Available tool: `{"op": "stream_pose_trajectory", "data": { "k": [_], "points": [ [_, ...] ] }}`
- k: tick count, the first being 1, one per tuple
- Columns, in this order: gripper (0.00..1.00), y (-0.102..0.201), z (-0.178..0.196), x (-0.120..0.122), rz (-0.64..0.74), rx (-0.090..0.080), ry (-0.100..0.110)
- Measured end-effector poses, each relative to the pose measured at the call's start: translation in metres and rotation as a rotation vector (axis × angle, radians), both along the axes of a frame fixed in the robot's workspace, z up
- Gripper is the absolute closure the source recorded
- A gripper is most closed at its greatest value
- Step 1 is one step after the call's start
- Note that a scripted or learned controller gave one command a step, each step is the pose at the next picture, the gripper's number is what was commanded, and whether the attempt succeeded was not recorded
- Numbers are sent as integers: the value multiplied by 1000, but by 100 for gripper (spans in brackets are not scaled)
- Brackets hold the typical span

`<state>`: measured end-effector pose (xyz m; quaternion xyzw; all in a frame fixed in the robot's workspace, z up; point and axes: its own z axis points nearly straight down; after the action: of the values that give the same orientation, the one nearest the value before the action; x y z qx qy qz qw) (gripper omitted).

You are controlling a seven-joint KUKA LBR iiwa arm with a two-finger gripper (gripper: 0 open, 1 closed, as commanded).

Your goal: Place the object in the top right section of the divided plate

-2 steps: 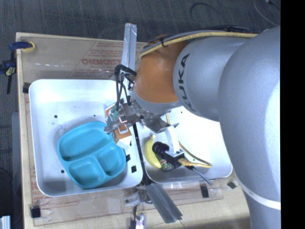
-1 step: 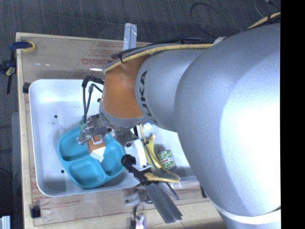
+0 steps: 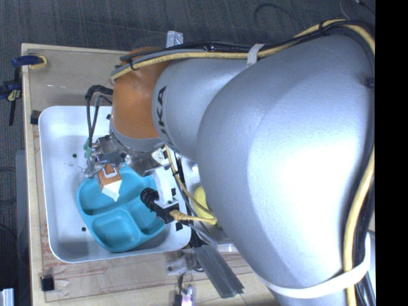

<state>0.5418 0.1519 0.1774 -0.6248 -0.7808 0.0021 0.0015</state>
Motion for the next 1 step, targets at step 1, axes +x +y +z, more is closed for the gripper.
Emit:
{"op": "stream_pose_trajectory", "data": {
  "k": [1],
  "points": [
    [0,0,0,0,0,0,-1]
  ]
}}
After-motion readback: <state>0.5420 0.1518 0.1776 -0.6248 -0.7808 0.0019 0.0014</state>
